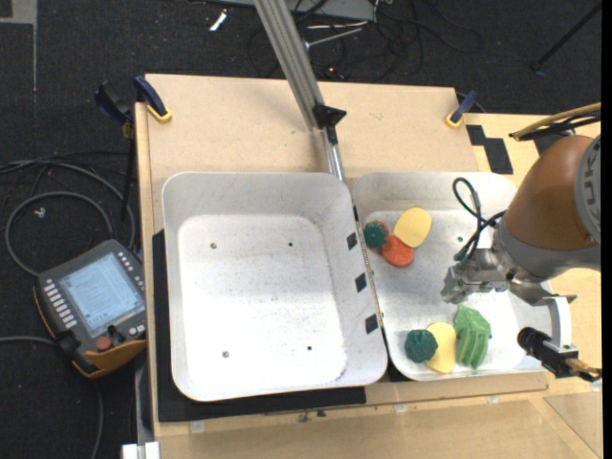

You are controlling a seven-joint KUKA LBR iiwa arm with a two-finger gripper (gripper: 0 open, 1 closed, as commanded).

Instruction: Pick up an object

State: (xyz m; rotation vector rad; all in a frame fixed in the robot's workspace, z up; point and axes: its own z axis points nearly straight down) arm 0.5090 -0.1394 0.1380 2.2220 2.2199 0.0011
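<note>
Over the right bin (435, 185) the gripper (466, 290) hovers just above a green toy (471, 336), nothing lifted yet; I cannot tell how its fingers stand.

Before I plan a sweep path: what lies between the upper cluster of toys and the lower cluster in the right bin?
In the camera view, only bare white bin floor lies between the yellow and red toys above and the green and yellow toys below. The hand hovers just right of that gap.

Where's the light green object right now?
In the right bin, near its front edge: the light green object lies just below the gripper, touching the yellow piece on its left.
</note>
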